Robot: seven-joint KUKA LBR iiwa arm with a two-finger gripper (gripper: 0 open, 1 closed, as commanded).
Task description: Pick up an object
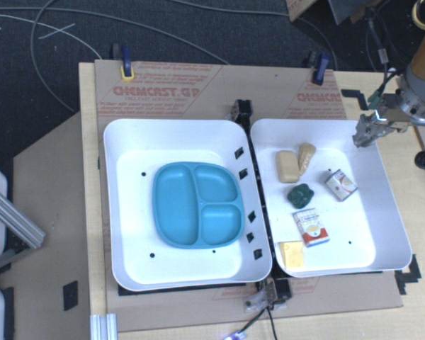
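Hovering over the right bin's [382,190] far corner, gripper [363,134], opening unclear, silver packet [340,185] nearest below.

Bright, even light falls from above. The white bins [120,190] look nearly blown out, with soft, faint shadows along their inner walls. The dark floor [28,62] stays dim. Focus is fair; small labels blur, and the tabletop [198,76] print is grainy.

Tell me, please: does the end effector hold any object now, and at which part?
Nothing is held. The end effector hangs over the right bin's upper right rim.
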